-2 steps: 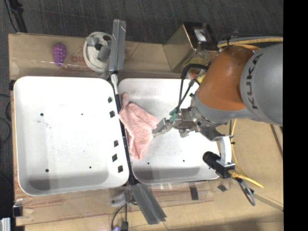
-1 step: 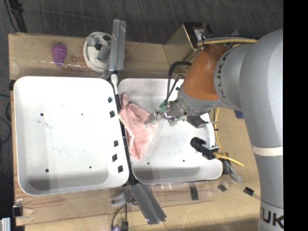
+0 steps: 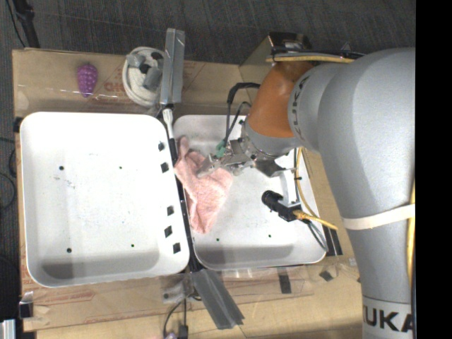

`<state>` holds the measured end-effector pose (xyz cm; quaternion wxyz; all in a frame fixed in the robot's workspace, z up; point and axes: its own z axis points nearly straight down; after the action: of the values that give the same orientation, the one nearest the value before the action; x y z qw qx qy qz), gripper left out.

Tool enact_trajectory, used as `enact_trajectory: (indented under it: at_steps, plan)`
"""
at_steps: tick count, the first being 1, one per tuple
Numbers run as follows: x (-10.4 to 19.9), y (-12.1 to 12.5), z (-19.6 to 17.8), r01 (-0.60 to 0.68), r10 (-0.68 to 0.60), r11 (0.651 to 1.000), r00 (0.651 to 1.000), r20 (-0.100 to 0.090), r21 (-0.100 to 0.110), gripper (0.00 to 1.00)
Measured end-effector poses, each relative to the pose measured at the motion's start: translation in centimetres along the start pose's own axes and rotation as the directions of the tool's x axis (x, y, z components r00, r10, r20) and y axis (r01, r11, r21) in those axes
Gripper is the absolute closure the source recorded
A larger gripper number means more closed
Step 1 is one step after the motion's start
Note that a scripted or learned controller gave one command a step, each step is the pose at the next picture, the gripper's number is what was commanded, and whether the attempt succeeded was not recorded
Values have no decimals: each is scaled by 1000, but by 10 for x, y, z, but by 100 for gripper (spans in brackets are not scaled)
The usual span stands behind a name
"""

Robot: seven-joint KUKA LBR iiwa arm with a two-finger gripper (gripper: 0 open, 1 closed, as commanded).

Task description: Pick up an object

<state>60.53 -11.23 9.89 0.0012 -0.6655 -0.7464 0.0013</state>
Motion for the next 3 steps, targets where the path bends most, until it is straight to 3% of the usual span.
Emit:
enact_trajectory:
  at_steps: [1,3]
  plan:
    - [-2,15,6,69,-69,998,998,1,-4,0]
    - [14,9,7,139,-139,990,990,0,-1,0]
